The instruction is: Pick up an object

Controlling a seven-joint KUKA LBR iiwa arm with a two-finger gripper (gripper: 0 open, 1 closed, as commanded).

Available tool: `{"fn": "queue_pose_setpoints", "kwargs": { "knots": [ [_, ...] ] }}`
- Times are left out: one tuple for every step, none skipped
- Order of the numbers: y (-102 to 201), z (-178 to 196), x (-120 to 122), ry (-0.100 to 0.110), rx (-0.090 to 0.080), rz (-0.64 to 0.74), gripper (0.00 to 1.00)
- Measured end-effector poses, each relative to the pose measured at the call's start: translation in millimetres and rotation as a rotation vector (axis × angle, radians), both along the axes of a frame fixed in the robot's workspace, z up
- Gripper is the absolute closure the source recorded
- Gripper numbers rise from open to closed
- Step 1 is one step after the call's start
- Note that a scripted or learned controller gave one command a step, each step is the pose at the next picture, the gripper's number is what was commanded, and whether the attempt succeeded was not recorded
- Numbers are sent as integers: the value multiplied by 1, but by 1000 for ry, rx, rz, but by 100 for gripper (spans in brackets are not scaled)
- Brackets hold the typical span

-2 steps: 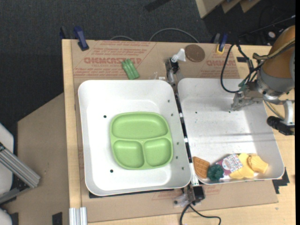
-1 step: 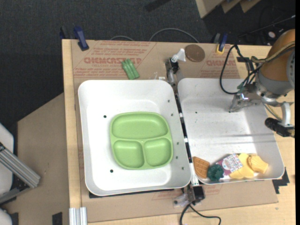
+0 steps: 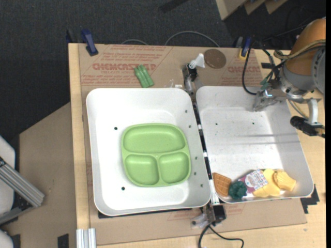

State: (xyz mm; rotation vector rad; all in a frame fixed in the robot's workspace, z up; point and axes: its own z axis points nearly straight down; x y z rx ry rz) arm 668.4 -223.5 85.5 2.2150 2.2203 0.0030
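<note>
Bench (image 3: 129, 56): brown board top printed with red lettering along its far edge, carrying 2 shallow white bins side by side.

Left bin (image 3: 101, 138): holds 1 green divided plate (image 3: 155, 154) lying flat near the bin's centre. The plate has 3 compartments, 1 long one on the far side and 2 smaller ones on the near side. All 3 look bare.

Right bin (image 3: 248, 133): floor mostly bare, speckled with dark flecks. All the loose objects sit bunched in its near edge, toward the near right corner.

Arm (image 3: 305, 61): grey with an orange section, at the far right corner of the right bin. The gripper (image 3: 261, 101) hangs over the bin's far edge, well apart from the object cluster. Whether its fingers are apart or together: cannot tell, too small and blurred. Nothing seen held.

Object cluster, large to small: yellow items (image 3: 276, 184) (2 or more lumps, touching each other); white-and-pink packet (image 3: 255, 179) just left of them, touching; tan waffle-like piece (image 3: 222, 183) at the left end; dark green lump (image 3: 237, 190) between the waffle piece and the packet.

On the bench beyond the bins: brown disc (image 3: 214, 59) near the far edge; green clip-like piece (image 3: 144, 76) beyond the left bin; 2 blue clamps (image 3: 90, 42) on the far edge.
</note>
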Motion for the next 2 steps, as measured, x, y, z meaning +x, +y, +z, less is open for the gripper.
{"fn": "queue_pose_setpoints", "kwargs": {
  "knots": [
    [0, 0, -1, 4, 1, 0, 0],
    [0, 0, -1, 4, 1, 0, 0]
  ]
}}
